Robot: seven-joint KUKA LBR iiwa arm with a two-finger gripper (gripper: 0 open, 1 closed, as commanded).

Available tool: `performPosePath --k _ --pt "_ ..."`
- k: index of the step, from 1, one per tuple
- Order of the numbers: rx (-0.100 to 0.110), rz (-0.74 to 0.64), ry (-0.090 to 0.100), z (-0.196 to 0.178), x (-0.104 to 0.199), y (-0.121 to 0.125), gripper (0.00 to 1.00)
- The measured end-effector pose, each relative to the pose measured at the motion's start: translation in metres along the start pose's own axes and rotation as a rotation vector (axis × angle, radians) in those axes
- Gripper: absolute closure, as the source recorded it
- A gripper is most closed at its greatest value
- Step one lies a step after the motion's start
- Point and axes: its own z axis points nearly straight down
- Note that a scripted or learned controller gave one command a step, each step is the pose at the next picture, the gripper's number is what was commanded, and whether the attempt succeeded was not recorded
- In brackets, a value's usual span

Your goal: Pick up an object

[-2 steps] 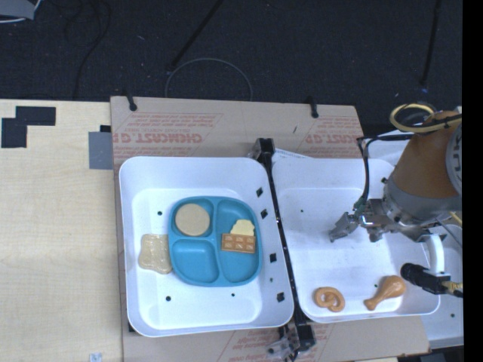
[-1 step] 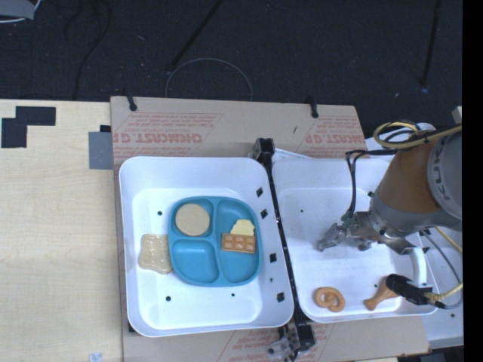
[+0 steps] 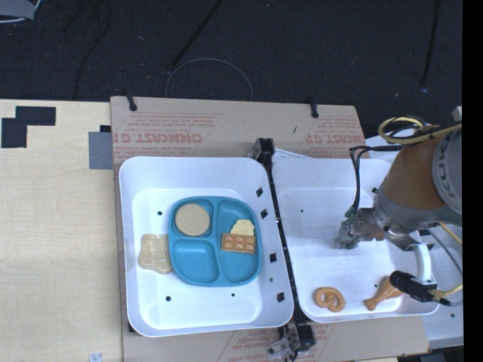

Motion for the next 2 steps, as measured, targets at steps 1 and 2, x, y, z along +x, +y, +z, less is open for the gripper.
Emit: performPosePath --k 1,2 --pt "-0.001 0.0 0.0 -0.042 0.0 -0.004 1.0" --pt "-0.004 -0.007 -0.001 -0.103 0.0 0.002 1.0"
